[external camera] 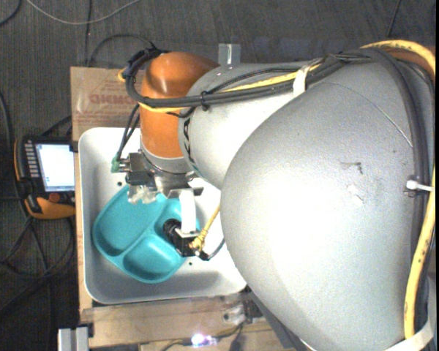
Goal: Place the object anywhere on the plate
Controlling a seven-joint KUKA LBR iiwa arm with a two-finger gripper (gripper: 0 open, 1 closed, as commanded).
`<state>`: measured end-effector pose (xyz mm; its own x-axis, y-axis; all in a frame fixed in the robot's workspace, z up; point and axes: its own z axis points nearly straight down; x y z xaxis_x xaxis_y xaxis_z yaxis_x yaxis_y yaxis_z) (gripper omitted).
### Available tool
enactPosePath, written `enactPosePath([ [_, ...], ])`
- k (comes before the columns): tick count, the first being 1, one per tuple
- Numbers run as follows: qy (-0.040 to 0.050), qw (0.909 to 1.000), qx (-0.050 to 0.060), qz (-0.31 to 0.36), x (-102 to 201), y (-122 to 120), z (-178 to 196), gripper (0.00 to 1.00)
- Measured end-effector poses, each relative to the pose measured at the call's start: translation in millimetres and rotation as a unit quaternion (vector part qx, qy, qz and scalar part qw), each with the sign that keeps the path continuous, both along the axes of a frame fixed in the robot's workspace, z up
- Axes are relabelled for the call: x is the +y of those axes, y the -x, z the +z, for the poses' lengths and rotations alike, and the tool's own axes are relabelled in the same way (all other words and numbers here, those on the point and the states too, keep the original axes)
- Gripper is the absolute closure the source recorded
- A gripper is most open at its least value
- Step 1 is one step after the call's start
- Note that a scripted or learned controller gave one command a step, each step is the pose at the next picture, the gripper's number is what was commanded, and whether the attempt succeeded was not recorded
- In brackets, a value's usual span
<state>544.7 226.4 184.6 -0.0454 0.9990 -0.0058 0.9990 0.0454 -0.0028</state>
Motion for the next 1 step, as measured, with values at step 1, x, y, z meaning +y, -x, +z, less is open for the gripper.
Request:
enactPosePath([
  [1, -0.0041, 0.9967, -0.004, 0.081, 1.7, 40.6, -71.9, 1.0],
])
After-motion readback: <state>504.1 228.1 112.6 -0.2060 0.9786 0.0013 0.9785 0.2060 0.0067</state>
